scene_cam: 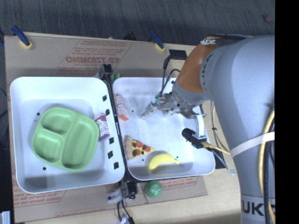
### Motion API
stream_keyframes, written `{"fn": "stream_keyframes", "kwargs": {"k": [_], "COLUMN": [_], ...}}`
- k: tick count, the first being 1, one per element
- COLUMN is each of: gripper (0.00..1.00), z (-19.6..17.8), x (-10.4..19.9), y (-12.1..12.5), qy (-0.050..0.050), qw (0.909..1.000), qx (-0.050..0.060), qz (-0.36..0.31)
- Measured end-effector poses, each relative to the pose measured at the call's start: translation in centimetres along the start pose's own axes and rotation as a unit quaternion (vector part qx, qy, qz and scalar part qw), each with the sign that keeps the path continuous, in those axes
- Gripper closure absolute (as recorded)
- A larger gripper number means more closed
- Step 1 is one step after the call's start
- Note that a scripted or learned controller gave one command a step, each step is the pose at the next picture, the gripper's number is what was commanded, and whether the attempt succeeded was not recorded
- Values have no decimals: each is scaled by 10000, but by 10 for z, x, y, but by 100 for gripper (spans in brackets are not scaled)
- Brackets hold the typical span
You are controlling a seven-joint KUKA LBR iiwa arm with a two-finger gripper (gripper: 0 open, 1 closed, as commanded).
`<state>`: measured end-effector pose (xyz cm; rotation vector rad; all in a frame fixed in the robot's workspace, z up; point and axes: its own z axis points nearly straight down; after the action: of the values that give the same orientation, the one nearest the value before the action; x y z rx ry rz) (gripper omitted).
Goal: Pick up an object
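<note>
**Gripper low in the right bin, nothing yet in its grasp**

We start with the arm (233,78), which reaches in from the right and bends down over the right bin (201,164). Its orange band sits just above the wrist. To the left lies the left bin (18,125), which holds a green divided plate (65,136) and, against its right wall, a small purple-and-white packet (102,125).

In the right bin we see the candidates for picking: a toy pizza slice (136,148) near the front left, a yellow banana (161,161) just beside it, touching or nearly so, and an orange-and-white piece (121,107) against the left wall. A green ball (153,188) rests outside, on the bench in front of the bins.

The gripper (148,110) hangs low over bare bin floor, between the orange-and-white piece and the wrist. Its fingers look spread, and we see nothing between them.

We judge the task to be in its approach step, with no grasp made. The next move calls for shifting sideways onto a chosen object, most likely the orange-and-white piece nearby, centring the fingers around it, then descending and closing. The wall beside that piece leaves little room for a finger.
</note>
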<state>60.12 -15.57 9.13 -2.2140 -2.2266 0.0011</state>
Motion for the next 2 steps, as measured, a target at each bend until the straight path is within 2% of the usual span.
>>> {"fn": "stream_keyframes", "kwargs": {"k": [1, 2], "gripper": [0, 0], "z": [-22, 0], "x": [27, -1], "y": [-101, -8], "qy": [2, -1], "qw": [10000, 10000], "qx": [15, -2], "qz": [-8, 1]}}
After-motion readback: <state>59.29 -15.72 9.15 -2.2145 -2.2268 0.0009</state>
